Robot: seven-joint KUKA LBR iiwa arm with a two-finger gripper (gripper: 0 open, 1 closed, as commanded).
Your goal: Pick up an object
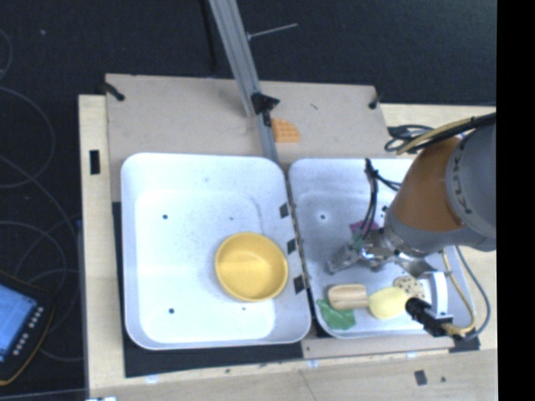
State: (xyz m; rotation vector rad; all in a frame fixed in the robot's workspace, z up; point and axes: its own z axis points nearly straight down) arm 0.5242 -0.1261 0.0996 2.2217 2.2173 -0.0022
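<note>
The gripper (351,256) hangs low in the right bin (322,186); I cannot tell its state. The tan block (347,296) lies just nearer, long axis left-right.

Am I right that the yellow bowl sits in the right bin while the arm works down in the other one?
Not quite. The camera view shows the yellow bowl in the left bin, not the right. The arm is down in the right bin, with its gripper low above the bin floor, near a tan block and a pale yellow piece.
</note>
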